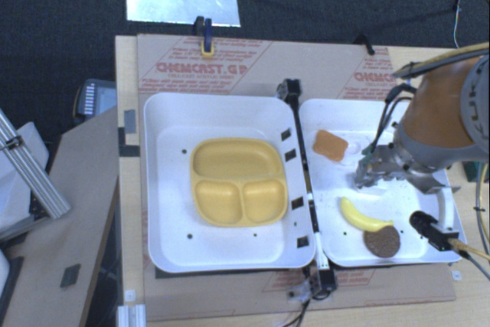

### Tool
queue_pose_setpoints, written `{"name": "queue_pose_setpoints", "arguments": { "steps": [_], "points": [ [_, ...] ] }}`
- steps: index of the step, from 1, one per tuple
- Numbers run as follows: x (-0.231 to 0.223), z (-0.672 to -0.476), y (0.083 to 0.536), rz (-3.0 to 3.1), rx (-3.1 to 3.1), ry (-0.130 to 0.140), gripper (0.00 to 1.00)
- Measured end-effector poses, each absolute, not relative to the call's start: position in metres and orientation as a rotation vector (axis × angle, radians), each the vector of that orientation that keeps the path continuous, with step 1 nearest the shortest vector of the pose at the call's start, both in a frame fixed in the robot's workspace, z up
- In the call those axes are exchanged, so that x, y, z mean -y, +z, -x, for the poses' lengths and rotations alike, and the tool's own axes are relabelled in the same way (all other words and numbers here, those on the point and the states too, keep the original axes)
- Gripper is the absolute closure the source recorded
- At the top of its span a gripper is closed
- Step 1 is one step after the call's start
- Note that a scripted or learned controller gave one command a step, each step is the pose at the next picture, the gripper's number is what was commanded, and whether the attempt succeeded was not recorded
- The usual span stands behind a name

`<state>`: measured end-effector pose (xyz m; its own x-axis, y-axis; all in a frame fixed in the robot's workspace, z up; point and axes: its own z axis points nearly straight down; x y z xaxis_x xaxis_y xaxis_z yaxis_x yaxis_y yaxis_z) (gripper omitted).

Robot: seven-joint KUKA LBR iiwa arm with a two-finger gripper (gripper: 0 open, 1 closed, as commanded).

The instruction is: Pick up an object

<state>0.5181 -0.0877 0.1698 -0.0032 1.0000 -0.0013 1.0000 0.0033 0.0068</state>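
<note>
Hovering with unclear finger state, the end effector (pixel 366 175) sits near the banana (pixel 362 215) and orange block (pixel 330 145).

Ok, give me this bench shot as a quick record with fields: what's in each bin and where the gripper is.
left bin: yellow divided tray, lying flat near the middle
right bin: orange block at the far left part; banana nearer the front; brown round object just front-right of the banana
gripper: low over the right bin, between orange block and banana
held: nothing seen between the fingers
</note>
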Motion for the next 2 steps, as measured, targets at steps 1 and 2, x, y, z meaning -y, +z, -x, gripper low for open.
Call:
{"name": "queue_pose_setpoints", "arguments": {
  "steps": [1, 2],
  "points": [
    [0.078, -0.521, 0.227, -2.211, -2.223, 0.008, 1.0],
    [0.078, -0.523, 0.28, -2.212, -2.222, 0.008, 1.0]
  ]
}}
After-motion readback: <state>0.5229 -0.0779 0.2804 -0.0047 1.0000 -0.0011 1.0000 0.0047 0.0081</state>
